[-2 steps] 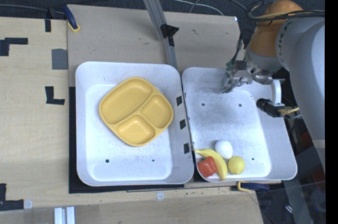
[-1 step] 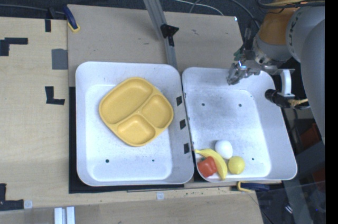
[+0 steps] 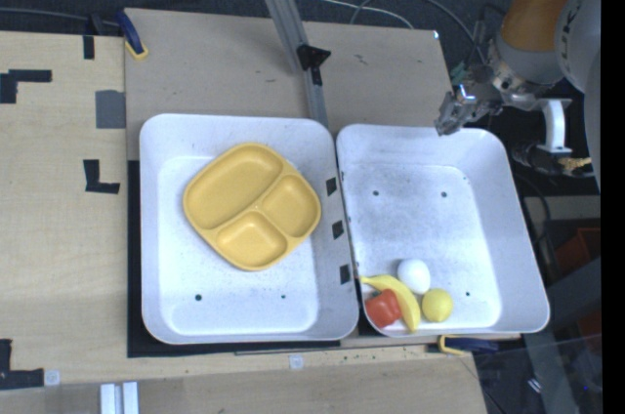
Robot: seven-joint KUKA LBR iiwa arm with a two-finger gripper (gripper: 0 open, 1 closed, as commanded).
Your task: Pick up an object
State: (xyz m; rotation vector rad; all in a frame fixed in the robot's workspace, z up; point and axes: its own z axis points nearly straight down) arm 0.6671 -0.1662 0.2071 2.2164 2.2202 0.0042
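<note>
Gripper (image 3: 452, 116): at far rim of right bin (image 3: 508, 207), finger state indiscernible. Banana (image 3: 398, 295), white ball (image 3: 414, 274), red fruit (image 3: 383, 308), yellow fruit (image 3: 437, 305): clustered well below gripper, near corner.

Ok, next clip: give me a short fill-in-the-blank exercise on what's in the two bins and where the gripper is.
1. The yellow divided plate lies in the ___ bin.
2. The white ball sits in the right bin beside a banana, a lemon and a ___ fruit.
3. The gripper hovers over the right bin's ___ rim.

Missing: left; red; far
</note>
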